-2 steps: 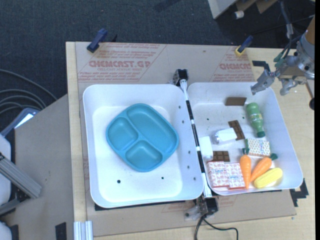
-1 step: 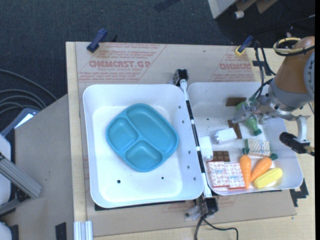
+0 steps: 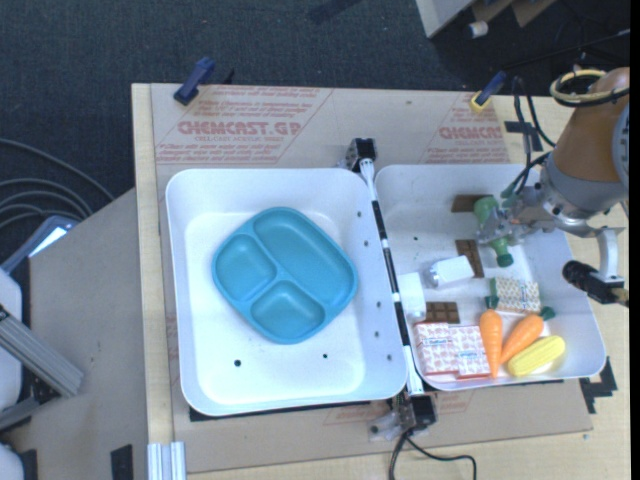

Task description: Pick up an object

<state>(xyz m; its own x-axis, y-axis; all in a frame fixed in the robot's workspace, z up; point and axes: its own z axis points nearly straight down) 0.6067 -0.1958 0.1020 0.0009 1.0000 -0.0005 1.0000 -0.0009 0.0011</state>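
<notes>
bench sheet [image 3: 250, 118]: "CHEMCAST G.P"; gripper [image 3: 497, 230]: over right bin [image 3: 420, 193], grip state unclear

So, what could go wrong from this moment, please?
1. The toys lie crowded in the near corner of the right bin: the carrots touch the corn, so a grasp there may catch two or push them away.
2. The gripper hangs above small brown blocks; flat pieces may slip out.
</notes>
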